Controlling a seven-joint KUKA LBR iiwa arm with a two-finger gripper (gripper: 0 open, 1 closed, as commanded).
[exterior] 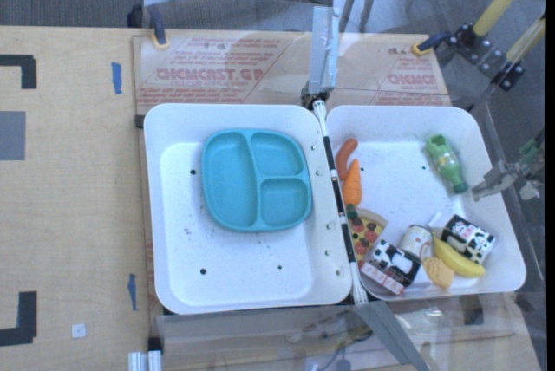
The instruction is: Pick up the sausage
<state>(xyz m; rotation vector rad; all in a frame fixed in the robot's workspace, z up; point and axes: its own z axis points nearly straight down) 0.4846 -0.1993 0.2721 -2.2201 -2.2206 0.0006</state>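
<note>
The sausage [345,152], short and reddish-brown, lies in the right bin [399,148] against its left wall, tilted slightly. An orange carrot [352,184] lies just below it, touching its lower end. My gripper [507,179] shows as a grey shape at the right bin's right rim, far to the right of the sausage and with nothing seen in it.
A teal divided plate [257,179] sits in the left bin [173,274]. The right bin also holds a green bottle [445,161], a pizza slice [366,232], two cow-print cartons [392,262] [468,237], a banana [457,259] and a small can [417,239].
</note>
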